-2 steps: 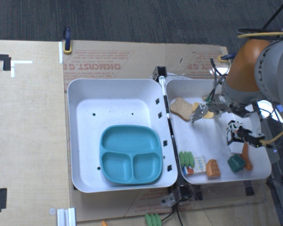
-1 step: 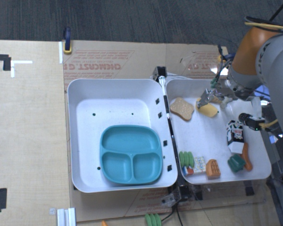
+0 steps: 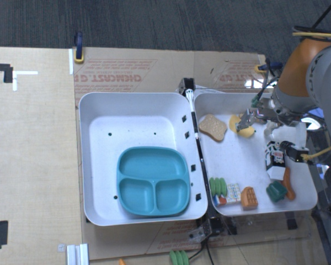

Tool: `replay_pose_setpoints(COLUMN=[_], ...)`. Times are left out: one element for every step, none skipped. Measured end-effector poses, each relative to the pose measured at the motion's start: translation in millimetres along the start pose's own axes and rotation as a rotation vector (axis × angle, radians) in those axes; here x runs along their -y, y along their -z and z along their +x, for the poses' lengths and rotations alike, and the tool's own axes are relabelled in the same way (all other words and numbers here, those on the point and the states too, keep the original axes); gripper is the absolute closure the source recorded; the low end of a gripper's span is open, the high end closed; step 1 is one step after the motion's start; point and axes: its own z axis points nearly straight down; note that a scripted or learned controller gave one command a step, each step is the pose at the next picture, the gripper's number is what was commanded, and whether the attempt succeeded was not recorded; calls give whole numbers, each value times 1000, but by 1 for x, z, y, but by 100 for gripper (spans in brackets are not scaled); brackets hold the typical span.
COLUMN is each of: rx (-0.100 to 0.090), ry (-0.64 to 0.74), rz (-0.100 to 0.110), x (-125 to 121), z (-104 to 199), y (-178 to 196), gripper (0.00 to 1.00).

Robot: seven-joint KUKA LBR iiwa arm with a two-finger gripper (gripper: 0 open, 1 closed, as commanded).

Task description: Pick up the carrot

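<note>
The carrot [image 3: 288, 184] lies in the right bin [image 3: 237, 160]; the gripper [image 3: 247, 120] hangs well apart, by a yellow thing [image 3: 244, 129]. Whether it is open or closed cannot be told.

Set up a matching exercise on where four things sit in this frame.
Things:
1. teal plate
2. bread slice
3. carrot
4. brown roll

Places:
A. right bin, by its right wall
B. right bin, by its near wall
C. left bin
D. right bin, far-left part

Pairs: 1-C, 2-D, 3-A, 4-B
</note>
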Motion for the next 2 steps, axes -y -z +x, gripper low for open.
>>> replay_pose_setpoints(rx=[1,0], ry=[-303,-408], rz=[0,4], x=[-2,10], z=[0,23], y=[-1,-1], gripper=[0,0])
